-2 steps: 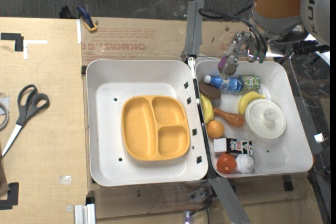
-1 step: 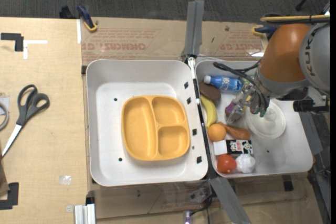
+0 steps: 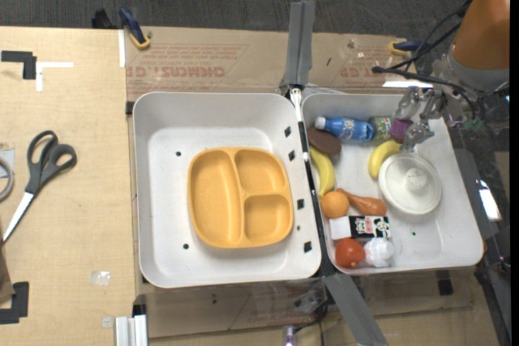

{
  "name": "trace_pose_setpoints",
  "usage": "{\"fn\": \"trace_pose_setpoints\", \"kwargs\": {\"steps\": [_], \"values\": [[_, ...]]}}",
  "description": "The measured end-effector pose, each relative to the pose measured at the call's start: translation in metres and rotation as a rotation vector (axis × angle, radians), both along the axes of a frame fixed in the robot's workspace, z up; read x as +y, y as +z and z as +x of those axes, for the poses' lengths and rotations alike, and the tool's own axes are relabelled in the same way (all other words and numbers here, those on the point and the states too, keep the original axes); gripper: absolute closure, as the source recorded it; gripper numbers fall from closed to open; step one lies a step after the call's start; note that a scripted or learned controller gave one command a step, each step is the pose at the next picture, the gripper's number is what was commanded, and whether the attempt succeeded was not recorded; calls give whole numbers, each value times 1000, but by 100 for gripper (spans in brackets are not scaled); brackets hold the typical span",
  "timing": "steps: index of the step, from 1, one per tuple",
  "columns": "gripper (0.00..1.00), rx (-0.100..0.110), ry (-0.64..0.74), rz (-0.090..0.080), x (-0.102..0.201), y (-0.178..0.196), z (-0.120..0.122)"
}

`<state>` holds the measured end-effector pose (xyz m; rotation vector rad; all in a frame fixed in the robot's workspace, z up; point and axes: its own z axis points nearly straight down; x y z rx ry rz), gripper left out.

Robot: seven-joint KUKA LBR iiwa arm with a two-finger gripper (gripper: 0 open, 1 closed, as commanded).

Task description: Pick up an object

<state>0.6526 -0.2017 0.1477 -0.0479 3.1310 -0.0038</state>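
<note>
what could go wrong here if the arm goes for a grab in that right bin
1. The right bin is crowded: the blue bottle, bananas, carrot and tomato lie close together, so the fingers may nudge neighbours or pinch two things.
2. The gripper hangs near the bin's far wall, by the white bowl and a yellow fruit; a descent there might strike the bowl's rim or the wall.

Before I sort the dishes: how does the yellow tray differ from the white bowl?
The yellow tray is squarish with three compartments; the white bowl is round and undivided. The tray lies in the left bin, the bowl in the right bin among food items. The tray looks bigger. Both sit upright.
</note>
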Motion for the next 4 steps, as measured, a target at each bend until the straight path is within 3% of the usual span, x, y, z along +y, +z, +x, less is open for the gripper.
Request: {"fn": "trace_pose_setpoints", "kwargs": {"steps": [1,2,3,4], "values": [[100,-8,26,-3,10,-37,-26],[100,-29,-487,3,49,-39,-53],[100,5,-293,3,-4,89,-29],[100,1,-35,1,-18,-37,-11]]}}
